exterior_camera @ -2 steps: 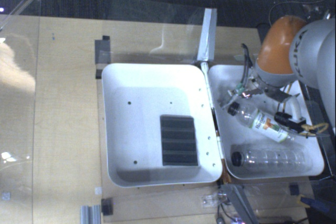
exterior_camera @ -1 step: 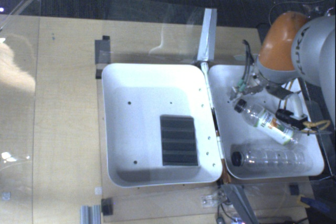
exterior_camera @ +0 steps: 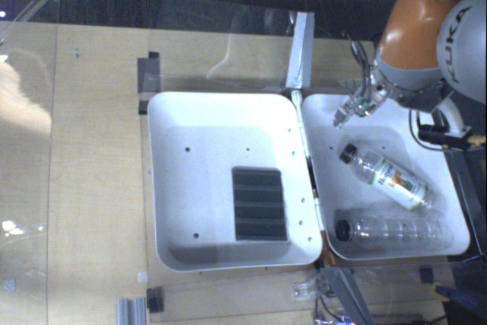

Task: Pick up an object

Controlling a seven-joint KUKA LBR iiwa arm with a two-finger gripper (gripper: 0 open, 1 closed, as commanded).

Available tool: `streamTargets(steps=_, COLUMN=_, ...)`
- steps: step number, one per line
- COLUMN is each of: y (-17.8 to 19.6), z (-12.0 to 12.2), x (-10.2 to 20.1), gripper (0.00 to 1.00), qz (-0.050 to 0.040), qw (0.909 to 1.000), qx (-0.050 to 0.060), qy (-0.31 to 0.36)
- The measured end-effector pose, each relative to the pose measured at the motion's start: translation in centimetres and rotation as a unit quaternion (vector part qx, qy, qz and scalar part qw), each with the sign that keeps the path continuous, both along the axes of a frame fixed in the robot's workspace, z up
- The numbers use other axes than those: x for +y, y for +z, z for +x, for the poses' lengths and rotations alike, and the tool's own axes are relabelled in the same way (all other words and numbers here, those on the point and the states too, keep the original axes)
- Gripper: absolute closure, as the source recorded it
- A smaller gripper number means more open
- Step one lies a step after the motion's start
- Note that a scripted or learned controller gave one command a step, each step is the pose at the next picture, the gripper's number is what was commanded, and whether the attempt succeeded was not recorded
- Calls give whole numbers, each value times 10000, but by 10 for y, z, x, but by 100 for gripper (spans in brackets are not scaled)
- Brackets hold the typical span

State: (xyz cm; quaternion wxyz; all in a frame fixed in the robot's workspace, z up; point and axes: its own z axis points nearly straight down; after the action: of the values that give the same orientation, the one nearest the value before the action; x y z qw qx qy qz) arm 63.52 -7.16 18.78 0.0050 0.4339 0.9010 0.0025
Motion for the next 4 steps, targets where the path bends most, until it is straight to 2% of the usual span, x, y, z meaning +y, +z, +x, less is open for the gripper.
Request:
streamTargets(steps=1, y=73, z=-30, x=38, gripper=100, qz=-1, qw=9993, qx=5, qy=386)
streamTargets(steps=2, y=12, z=-13, x=16, gripper=100, qz=-8, qw=9903, qx=21, qy=1391)
streamTargets(steps=3, y=-6, z=6, x=-59, gripper=100, qz=-25, qw=9810, qx=5, qy=1941)
streamTargets(steps=4, y=-23, z=7, x=-38, gripper=100, qz=-18, qw=9805, qx=4, qy=1964)
